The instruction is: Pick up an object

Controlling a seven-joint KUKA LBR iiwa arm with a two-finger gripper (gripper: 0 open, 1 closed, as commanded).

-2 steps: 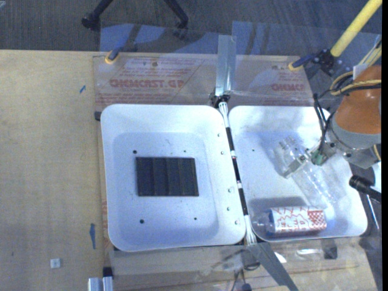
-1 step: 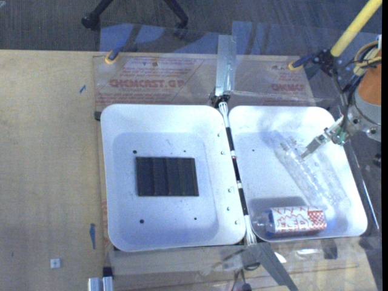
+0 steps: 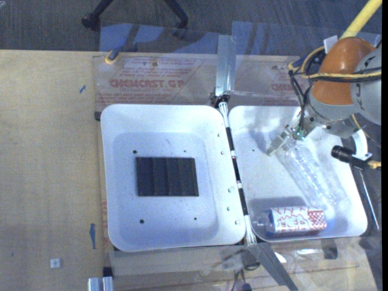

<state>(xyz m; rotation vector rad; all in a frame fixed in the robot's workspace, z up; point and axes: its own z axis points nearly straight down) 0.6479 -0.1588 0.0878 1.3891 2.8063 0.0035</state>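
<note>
**Overhead: arm poised in right bin**

Seen from above, the grey arm's two-finger gripper (image 3: 295, 133) hangs low over a clear plastic bottle (image 3: 312, 173) lying flat in the right white bin (image 3: 254, 126), probably lining up a grasp; its grip cannot be told. A red-and-white can (image 3: 296, 219) lies against the near wall. A dark ribbed rectangular block (image 3: 167, 176) rests in the left white bin (image 3: 121, 162).

Clear plastic bottle (image 3: 310, 173) lying diagonally mid right bin (image 3: 254, 123); red-and-white labelled can (image 3: 294, 219) on its side along the front edge; dark ribbed slab (image 3: 167, 176) flat mid left bin (image 3: 115, 126).
</note>
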